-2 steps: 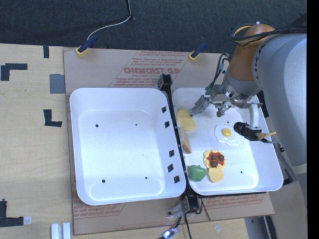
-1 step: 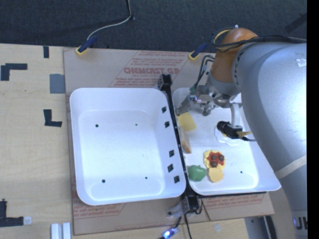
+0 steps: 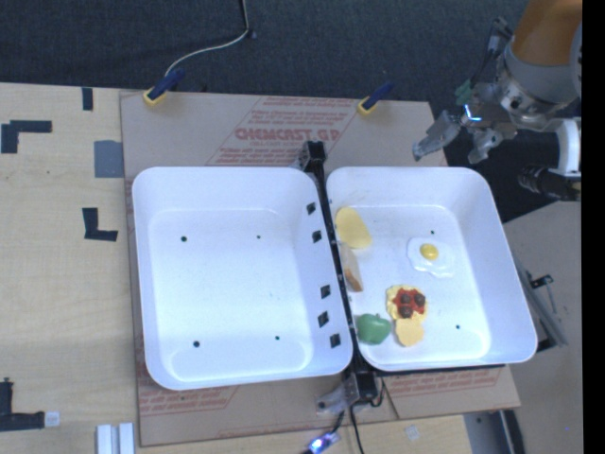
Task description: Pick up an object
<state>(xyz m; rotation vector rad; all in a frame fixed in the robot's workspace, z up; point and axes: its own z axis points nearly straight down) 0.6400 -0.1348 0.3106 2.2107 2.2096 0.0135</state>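
The right bin (image 3: 473, 189) holds several toy foods: a yellow chip-like piece (image 3: 353, 227), a fried egg (image 3: 431, 254), a small brown piece (image 3: 353, 277) by the divider, a pizza slice with red topping (image 3: 408, 312) and a green pepper (image 3: 373, 328). My gripper (image 3: 456, 143) hangs above the bench just beyond the right bin's far right corner, fingers spread open with nothing between them. It is well apart from all the foods.
The left bin (image 3: 161, 253) lies beside the right one, joined at a black clipped divider (image 3: 324, 253). Both rest on a cardboard sheet (image 3: 274, 135) held by blue and yellow clamps. A cable (image 3: 227, 36) runs at the back.
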